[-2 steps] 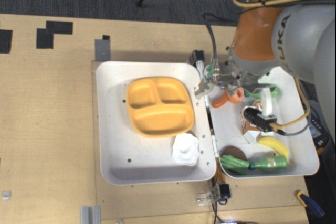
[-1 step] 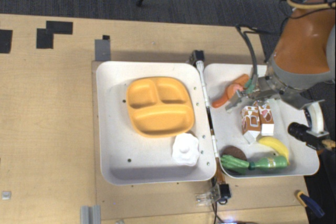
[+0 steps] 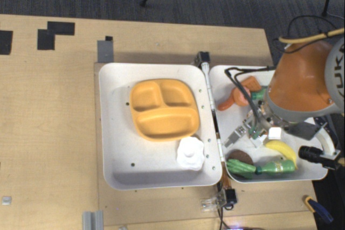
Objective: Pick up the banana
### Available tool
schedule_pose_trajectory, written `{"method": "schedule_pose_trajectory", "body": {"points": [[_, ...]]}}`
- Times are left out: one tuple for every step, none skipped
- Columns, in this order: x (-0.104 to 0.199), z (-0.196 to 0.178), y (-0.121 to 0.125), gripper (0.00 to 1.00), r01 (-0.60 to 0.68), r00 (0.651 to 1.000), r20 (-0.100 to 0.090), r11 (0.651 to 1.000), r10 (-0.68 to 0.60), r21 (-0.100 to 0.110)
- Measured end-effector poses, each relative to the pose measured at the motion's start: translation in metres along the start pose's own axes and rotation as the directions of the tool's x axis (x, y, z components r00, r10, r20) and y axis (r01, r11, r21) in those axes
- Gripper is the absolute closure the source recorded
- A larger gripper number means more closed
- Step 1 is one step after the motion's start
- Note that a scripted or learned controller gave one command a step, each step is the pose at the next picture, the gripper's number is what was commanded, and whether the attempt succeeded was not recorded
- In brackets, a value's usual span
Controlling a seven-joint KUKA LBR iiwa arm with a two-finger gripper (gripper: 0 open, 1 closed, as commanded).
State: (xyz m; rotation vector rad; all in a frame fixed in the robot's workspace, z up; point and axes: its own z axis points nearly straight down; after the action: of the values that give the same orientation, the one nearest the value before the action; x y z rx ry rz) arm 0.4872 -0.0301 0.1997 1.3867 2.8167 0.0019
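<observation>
The yellow banana lies in the right bin, near its front right corner. My gripper hangs over the middle of that bin, just left of the banana's near end, and looks open with nothing between its fingers. One grey finger points toward the bin's left wall. The arm's orange band covers the bin's back right part.
In the right bin, a green vegetable lies along the front wall just below the banana, a brown round item sits beside it, and an orange toy lies at the back. The left bin holds an orange divided plate and a white object.
</observation>
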Motion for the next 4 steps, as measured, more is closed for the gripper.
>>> {"method": "schedule_pose_trajectory", "body": {"points": [[-0.043, 0.015, -0.027, 0.0, 0.185, 0.983, 0.0, 0.983, -0.185, 0.0], [-0.055, 0.093, -0.043, 0.0, 0.405, 0.914, -0.001, 0.914, -0.405, 0.0], [-0.13, 0.069, -0.071, 0.0, 0.586, 0.81, 0.003, 0.81, -0.586, 0.0], [-0.131, 0.058, -0.069, 1.0, 0.585, 0.811, 0.009, 0.811, -0.585, -0.002]]}}
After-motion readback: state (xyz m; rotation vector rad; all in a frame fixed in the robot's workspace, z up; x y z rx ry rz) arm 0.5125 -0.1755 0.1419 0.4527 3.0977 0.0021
